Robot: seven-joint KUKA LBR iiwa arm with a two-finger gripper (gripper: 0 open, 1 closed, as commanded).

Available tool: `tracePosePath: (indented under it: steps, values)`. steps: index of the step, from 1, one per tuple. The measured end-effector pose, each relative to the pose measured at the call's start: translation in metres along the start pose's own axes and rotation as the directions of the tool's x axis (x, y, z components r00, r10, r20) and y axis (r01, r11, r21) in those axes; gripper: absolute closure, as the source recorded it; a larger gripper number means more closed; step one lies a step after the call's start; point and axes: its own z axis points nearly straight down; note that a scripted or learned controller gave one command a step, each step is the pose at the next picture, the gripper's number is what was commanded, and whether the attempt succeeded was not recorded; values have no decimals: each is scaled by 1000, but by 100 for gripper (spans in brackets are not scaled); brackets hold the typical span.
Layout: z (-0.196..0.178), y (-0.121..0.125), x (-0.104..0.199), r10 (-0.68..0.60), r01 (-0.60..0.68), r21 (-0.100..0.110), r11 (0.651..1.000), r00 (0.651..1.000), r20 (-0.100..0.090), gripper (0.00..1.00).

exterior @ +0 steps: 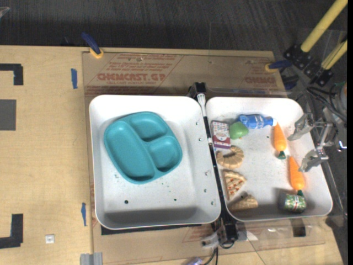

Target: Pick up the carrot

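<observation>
The gripper (pixel 312 142) hovers open and empty at the approach step, one carrot (pixel 296 173) just below-left of it, another (pixel 279 139) to its left. Next: descend and close.

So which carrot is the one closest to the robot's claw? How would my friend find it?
Look in the right bin, along its far right side, where two carrots lie one behind the other. The one you want is the nearer carrot, just above the green can in the front corner, with the gripper right beside it. The other carrot lies further back, near the blue bottle.
</observation>
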Motion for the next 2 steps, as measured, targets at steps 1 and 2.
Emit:
tracePosePath:
  steps: [1,2]
  values:
    - [133,-30,-17,-49,49,3,999,999,6,0]
    - [143,-31,-45,307,-307,0,952,952,4,0]
